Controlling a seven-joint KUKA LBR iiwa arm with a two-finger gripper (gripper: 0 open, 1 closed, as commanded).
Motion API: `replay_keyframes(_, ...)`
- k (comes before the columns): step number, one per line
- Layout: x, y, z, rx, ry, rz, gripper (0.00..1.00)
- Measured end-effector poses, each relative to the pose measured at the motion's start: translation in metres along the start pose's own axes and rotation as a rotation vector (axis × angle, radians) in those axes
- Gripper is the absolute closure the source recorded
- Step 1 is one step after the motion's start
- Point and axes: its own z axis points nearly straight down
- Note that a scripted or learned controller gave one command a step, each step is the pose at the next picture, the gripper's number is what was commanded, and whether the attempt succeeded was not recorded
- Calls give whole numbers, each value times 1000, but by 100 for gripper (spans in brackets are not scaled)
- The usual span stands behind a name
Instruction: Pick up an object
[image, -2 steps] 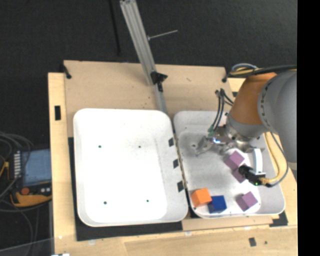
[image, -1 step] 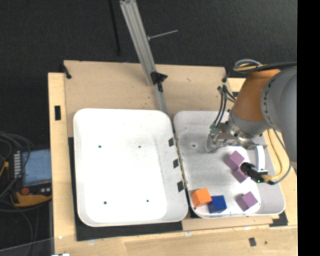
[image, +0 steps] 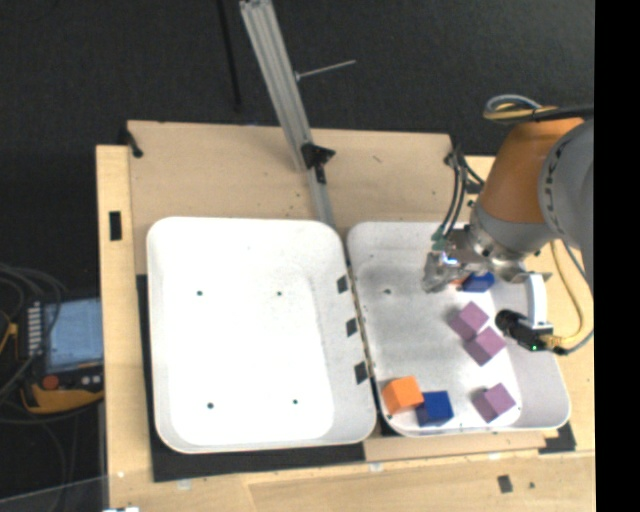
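The left bin (image: 245, 330) is sitting bare in the middle left of the frame. In the right bin (image: 400, 270), an orange block (image: 402, 393) and a blue block (image: 435, 408) are lying touching each other at the lower edge, with a purple block (image: 493, 401) just to their right and two more purple blocks (image: 476, 333) stacked diagonally above it. The gripper (image: 440, 272) is hanging in the upper part of that bin, and a small blue block (image: 478, 283) is lying just beside it to the right, partly hidden under the wrist. Whether the gripper is released or clenched cannot be told from here. Judging by this, the small blue block is the nearest candidate, immediately rightward; the rest are lying lower right.
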Motion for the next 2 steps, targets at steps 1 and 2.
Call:
replay_keyframes(1,1,2,-44,-1,0,-4,100)
replay_keyframes(2,0,3,-84,-1,0,-6,100)
